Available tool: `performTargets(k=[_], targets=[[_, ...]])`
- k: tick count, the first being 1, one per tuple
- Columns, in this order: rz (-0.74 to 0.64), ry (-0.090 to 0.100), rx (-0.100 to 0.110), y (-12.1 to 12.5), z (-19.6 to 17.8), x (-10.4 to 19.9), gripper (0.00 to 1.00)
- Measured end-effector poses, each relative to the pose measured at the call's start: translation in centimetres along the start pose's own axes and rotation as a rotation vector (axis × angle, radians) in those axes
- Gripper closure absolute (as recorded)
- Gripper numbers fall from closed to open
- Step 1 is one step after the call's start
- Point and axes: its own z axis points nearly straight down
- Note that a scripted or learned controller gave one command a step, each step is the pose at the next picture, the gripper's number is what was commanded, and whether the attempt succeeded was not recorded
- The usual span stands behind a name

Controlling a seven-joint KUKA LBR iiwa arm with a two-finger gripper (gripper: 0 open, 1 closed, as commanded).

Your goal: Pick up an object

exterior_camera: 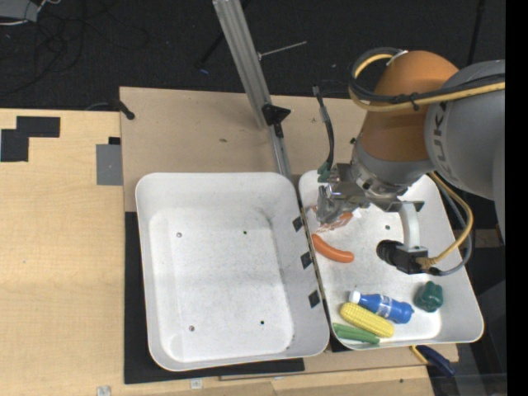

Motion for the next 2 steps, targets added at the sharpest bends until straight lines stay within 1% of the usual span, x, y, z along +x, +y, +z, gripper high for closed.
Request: performTargets(k=[1,2], targets=[[0.001,-0.001,0.003,-2.5,1.1,4.4,1.0],[0.0,-0.001,0.002,-4.4,0.2,8.3,1.0]])
